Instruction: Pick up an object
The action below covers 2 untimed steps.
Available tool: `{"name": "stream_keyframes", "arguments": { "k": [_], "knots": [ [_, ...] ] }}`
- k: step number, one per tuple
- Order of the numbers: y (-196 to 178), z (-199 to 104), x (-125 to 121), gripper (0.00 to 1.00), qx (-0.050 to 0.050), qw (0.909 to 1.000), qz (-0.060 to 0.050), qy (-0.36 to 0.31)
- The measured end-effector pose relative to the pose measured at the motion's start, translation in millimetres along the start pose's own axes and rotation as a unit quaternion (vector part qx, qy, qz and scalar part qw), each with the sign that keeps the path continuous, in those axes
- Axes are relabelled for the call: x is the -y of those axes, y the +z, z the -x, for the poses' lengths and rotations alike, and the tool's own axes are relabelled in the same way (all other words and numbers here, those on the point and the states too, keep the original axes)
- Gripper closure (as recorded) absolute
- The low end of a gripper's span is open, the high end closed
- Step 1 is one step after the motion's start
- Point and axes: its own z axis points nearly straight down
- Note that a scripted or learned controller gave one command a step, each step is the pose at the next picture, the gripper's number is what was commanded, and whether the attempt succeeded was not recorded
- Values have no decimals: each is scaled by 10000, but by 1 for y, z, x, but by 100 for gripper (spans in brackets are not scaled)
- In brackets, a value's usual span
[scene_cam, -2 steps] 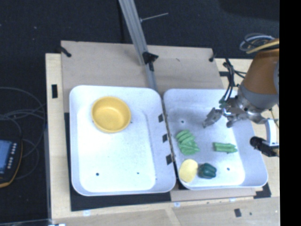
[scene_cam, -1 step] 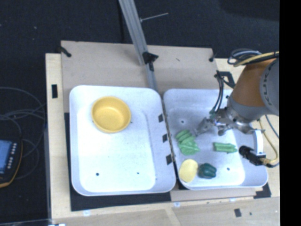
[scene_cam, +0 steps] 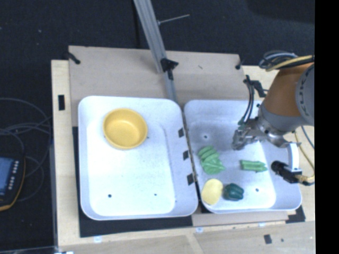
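Below end effector (scene_cam: 242, 140), green piece (scene_cam: 253, 165) lies apart.

Arm (scene_cam: 286, 97) reaches in from right, grey with orange band above wrist, bent downward. Gripper (scene_cam: 241, 141) at its end, pointing down-left, low. Finger state too small to tell.

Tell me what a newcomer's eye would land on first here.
The yellow bowl stands out first, alone in the upper part of the left bin. Next comes the arm's orange band at the right, with the gripper low over the right bin. Near that bin's front lie three green pieces and a yellow lemon.
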Motion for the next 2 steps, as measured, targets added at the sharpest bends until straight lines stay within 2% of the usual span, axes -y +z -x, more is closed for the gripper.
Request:
{"name": "stream_keyframes", "arguments": {
  "k": [2],
  "knots": [
    [-96, -4, -6, 100, 7, 10000, 16, -7]
  ]
}}
